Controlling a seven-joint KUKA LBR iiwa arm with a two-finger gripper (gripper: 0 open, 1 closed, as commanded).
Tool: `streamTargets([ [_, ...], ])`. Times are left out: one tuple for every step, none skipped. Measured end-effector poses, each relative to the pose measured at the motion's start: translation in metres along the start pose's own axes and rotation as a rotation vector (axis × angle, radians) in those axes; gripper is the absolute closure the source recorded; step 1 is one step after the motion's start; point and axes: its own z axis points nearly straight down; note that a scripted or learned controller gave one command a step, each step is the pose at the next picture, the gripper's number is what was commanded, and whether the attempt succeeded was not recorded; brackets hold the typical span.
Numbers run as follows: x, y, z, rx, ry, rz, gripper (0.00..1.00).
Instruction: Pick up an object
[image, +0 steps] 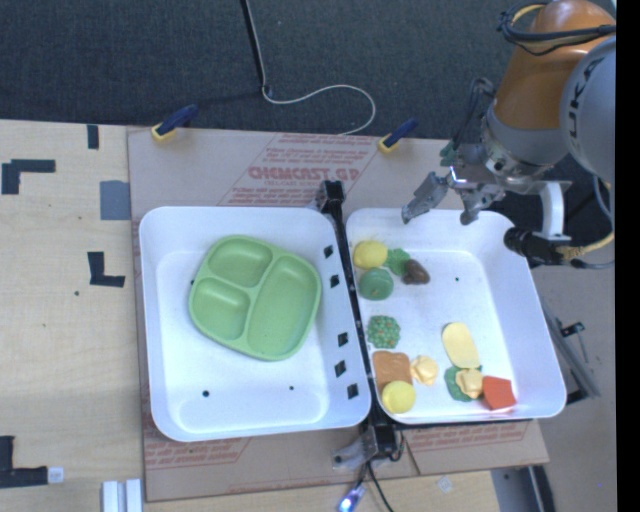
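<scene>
The gripper (445, 202) hung over the far edge of the right bin (520, 300), fingers spread wide and holding nothing; the toy food lay clustered along that bin's near and left sides, with a yellow ball (369, 254) closest to the tool; a green tray (255, 297) sat in the left bin (170, 330). A clean pick likely called for descending squarely over one piece standing apart from its neighbours.

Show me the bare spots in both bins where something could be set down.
Left bin: a bare strip below the green plate, along the near wall. Right bin: open floor upper right, between the brown piece and the yellow oval. Crowded: the divider side and the near right corner around the orange block.
</scene>
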Motion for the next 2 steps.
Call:
streamTargets([
  [0.001,0.000,-0.010,0.000,0.000,-0.002,1.00],
  [0.113,-0.030,-0.146,-0.017,0.005,-0.013,1.00],
])
